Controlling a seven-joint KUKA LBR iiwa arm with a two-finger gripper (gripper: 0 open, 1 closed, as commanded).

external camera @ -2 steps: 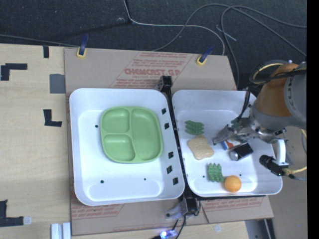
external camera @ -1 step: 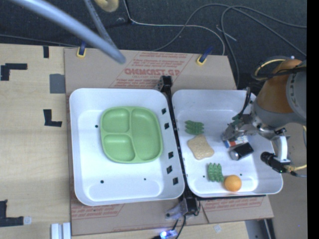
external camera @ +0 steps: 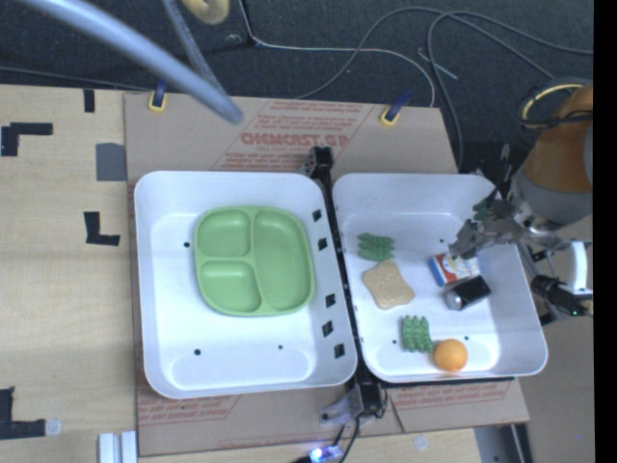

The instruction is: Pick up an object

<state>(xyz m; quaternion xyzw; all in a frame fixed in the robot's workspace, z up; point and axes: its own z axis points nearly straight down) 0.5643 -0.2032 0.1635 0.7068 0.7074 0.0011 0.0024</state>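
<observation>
The right bin (external camera: 415,193) holds several small items: a green leafy piece (external camera: 376,247), a tan slice of bread (external camera: 388,284), a green ridged piece (external camera: 415,333), an orange ball (external camera: 450,355) and a small red, white and blue box (external camera: 445,268). My gripper (external camera: 465,285) reaches in from the right and hangs low over the bin's right half, its dark tip right beside the small box. The box lies just left of the tip, and I cannot make out whether anything sits between the fingers.
The left bin (external camera: 164,258) holds a green divided plate (external camera: 255,260). A black clip strip (external camera: 333,258) runs between the two bins. Cables lie on the dark surface behind the bench. The arm's orange-banded wrist (external camera: 559,162) stands over the right bin's right rim.
</observation>
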